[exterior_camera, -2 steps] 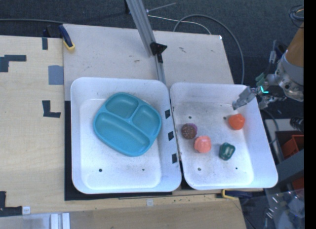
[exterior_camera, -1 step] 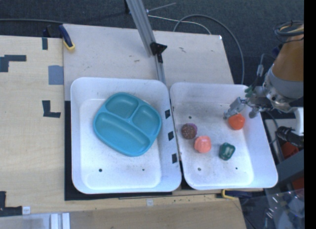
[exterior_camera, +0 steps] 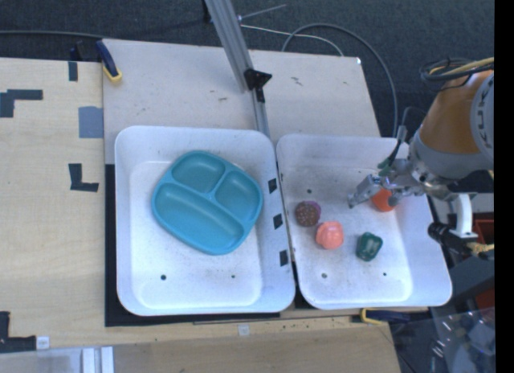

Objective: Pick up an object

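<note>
One orange object (exterior_camera: 384, 199), seemingly at claw (exterior_camera: 371, 190).

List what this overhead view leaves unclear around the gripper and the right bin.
- Orange-red object: partly covered by the gripper, so its shape and any grasp are unclear.
- Jaws: too small and blurred to judge.
- Arm: cut off at the right edge.
- Dark green object: too small to identify.

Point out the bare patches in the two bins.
Left bin: bare strip below the blue plate. Right bin: bare top by the divider, and the bottom edge. Crowded mid-bin: brown ball, pink ball, green item, end effector.
</note>
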Robot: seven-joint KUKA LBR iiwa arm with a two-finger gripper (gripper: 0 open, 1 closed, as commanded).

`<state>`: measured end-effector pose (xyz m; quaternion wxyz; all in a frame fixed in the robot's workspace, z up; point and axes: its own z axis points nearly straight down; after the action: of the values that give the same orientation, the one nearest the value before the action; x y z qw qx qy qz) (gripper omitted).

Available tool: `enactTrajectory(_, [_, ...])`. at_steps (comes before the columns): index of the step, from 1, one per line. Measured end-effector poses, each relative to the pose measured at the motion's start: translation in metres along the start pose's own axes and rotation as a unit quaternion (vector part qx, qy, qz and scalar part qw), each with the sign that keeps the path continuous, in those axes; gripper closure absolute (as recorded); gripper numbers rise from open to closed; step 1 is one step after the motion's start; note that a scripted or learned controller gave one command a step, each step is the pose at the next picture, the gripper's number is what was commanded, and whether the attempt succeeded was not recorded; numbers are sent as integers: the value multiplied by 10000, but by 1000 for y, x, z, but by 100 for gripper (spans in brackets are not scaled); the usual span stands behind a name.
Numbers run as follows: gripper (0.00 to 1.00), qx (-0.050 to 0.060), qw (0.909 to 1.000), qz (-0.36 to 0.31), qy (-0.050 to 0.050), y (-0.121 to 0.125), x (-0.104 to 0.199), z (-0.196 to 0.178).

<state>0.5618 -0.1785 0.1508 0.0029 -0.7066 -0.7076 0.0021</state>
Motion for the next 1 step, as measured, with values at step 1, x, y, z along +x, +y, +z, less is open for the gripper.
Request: enactTrajectory(1, [0, -1, 10000, -4, -3, 9, 0, 57])
